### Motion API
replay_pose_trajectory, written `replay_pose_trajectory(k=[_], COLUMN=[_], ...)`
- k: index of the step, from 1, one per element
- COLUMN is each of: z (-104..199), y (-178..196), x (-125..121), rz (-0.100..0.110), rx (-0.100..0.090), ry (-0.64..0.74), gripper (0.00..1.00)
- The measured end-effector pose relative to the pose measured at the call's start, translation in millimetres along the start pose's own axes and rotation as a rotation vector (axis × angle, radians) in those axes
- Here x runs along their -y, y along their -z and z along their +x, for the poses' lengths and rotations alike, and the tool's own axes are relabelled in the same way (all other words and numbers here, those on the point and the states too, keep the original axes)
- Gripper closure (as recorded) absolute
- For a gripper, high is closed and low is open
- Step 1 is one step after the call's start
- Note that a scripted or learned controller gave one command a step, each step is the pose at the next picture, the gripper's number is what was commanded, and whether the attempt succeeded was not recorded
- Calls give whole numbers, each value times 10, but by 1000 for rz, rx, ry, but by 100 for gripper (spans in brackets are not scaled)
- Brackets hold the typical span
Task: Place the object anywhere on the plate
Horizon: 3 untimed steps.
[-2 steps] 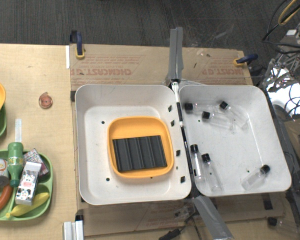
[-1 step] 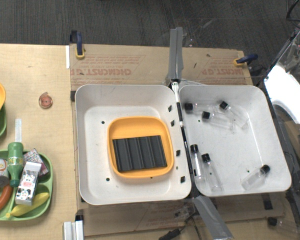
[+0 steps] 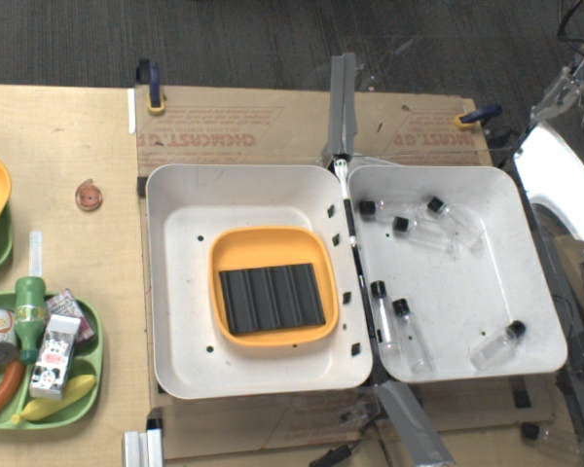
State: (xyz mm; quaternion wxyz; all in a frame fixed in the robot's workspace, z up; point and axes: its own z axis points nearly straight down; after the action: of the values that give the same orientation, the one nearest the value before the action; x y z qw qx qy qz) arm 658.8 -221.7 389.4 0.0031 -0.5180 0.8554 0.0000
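Dark grey carpet floor point(image 3: 273, 17) along the top. Light wood surface point(image 3: 68, 144) on the left. Brown cardboard sheet point(image 3: 243, 129) with reversed red print lies under the bins, held by a blue-yellow clamp point(image 3: 151, 90) at each top corner. Even, soft overhead light, no hard shadows.

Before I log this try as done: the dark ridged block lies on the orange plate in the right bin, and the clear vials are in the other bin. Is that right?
Not quite. The camera view shows the dark ridged block on the orange plate in the left bin, not the right. The clear vials lie scattered in the right bin. The rest stands.
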Motion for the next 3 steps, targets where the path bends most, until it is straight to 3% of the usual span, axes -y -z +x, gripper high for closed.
replay_pose_trajectory(k=[1,2,3], z=[-7,-13,-11], y=[-943,-851,523], x=[-68,-59,11], rz=[-3,0,-2], rx=[0,6,1], ry=[285,279,399], gripper=[0,100,100])
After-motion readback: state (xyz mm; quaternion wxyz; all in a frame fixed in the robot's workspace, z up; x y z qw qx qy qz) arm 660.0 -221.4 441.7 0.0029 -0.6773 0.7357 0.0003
